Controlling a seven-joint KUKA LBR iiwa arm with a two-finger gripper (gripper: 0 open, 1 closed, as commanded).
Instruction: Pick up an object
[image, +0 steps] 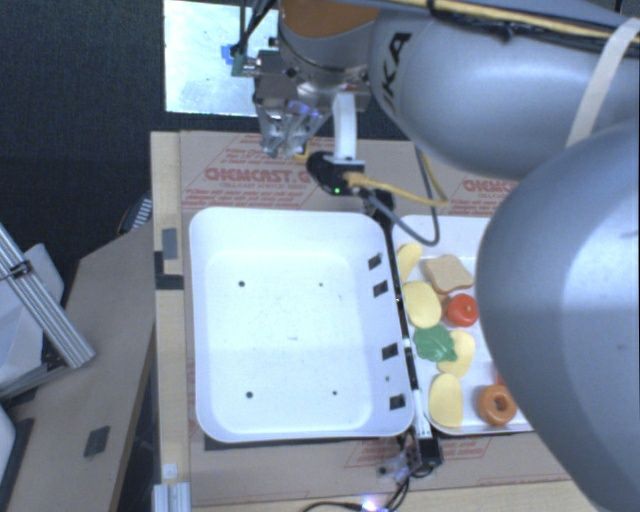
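Observation:
My gripper (285, 140) hangs high above the far edge of the left bin (215, 250), over the cardboard behind it. Nothing shows between its fingers. The toy foods lie in the right bin (470, 232): a toast slice (448, 272), a red tomato (462, 310), a green leafy piece (434, 344), a brown donut (495, 405) and several pale yellow pieces (421, 303). The grey arm covers most of that bin's right side.
A cardboard sheet (230, 175) lies under both bins. A black divider with clips (395, 300) runs between the bins. A cable and black connector (335, 175) hang near the gripper. An aluminium rail (40, 310) stands at the left.

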